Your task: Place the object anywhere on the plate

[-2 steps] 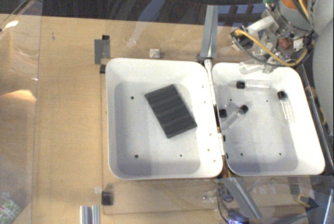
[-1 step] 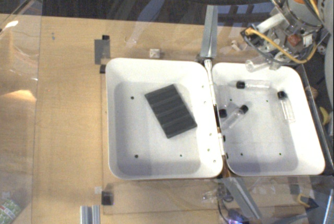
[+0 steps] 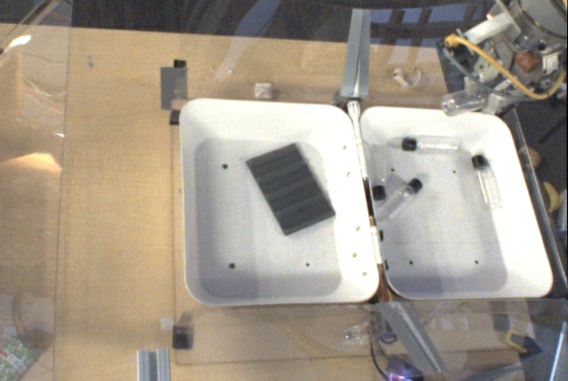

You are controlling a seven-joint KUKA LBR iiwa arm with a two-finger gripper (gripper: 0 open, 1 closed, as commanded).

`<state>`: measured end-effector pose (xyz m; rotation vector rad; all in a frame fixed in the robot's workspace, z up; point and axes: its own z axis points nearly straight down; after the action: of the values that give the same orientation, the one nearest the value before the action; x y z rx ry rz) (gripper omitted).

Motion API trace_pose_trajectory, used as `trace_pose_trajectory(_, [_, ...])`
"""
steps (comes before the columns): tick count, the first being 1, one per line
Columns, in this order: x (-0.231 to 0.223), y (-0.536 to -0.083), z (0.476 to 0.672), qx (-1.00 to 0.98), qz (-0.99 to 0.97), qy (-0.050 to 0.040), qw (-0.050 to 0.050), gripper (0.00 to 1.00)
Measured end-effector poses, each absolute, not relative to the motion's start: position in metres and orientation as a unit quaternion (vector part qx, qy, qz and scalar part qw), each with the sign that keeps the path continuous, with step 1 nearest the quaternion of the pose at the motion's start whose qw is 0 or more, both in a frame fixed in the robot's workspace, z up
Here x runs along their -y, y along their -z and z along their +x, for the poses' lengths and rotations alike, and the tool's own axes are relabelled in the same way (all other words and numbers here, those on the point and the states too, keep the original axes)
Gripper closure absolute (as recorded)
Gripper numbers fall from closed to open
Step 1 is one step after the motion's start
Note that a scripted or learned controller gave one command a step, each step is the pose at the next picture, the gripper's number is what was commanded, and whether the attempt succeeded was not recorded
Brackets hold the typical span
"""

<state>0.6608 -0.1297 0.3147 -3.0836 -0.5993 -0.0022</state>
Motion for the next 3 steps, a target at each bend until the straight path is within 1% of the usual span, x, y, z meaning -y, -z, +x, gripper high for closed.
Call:
trace_pose_trajectory(1, [0.149, -0.352, 0.659, 0.103, -0.995, 0.0004, 0.001, 1.00])
trace_pose_trajectory(2, [0.136, -0.361, 0.659, 0.131, -0.991, 0.0001, 0.000, 1.00])
trace_pose_trajectory(3, [0.121, -0.338, 0.663, 0.118, -0.993, 0.0003, 0.001, 1.00])
